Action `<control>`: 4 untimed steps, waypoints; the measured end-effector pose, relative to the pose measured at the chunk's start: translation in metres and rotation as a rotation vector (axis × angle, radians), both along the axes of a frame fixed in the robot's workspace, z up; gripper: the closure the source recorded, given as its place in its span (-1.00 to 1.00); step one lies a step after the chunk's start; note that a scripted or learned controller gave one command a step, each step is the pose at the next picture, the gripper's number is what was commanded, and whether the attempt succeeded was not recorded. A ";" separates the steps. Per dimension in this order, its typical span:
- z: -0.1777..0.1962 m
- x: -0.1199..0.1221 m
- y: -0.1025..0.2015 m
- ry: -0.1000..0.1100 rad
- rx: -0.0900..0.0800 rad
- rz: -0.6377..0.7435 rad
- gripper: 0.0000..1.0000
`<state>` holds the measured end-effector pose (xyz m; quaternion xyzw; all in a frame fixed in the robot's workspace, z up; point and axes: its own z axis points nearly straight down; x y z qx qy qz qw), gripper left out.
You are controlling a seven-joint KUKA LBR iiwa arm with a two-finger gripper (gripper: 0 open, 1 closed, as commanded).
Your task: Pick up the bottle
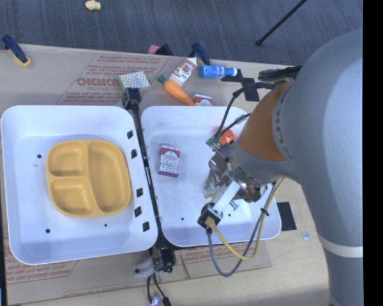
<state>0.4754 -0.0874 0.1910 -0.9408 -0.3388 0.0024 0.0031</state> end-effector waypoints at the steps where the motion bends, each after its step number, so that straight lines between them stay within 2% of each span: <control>1: -0.068 0.000 -0.065 0.000 0.000 -0.211 1.00; 2: -0.031 0.000 -0.019 0.000 -0.002 -0.444 1.00; 3: 0.053 0.001 -0.066 -0.002 -0.002 -0.474 1.00; 4: -0.008 0.000 -0.106 0.001 -0.002 -0.441 1.00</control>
